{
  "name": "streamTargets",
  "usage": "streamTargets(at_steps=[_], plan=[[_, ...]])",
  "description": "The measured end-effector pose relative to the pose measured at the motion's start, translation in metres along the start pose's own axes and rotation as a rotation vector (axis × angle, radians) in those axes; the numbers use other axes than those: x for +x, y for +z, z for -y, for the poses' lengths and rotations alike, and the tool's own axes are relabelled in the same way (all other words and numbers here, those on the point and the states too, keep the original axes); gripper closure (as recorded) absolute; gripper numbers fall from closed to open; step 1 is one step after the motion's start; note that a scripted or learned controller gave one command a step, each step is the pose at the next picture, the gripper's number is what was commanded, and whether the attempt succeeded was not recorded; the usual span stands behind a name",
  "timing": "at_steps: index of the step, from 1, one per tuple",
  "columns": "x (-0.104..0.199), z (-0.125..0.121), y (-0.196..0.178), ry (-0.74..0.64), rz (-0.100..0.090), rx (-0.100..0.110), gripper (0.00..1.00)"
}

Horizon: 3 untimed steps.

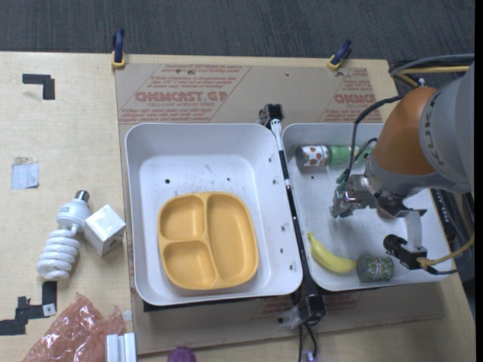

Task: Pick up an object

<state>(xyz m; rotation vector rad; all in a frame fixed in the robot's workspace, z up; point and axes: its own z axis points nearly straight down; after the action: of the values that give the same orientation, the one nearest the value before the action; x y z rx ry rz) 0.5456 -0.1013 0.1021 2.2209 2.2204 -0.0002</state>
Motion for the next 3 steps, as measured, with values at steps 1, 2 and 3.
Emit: streamTargets(at_steps=[1,2,3], plan=[[0.004,0.046,0.010,0.001,-0.001,0.001,0.00],[0.003,0.045,0.000,0.003,0.000,-0.001,1.00],[0.000,-0.050,0.010,-0.003,0.000,0.001,1.00]])
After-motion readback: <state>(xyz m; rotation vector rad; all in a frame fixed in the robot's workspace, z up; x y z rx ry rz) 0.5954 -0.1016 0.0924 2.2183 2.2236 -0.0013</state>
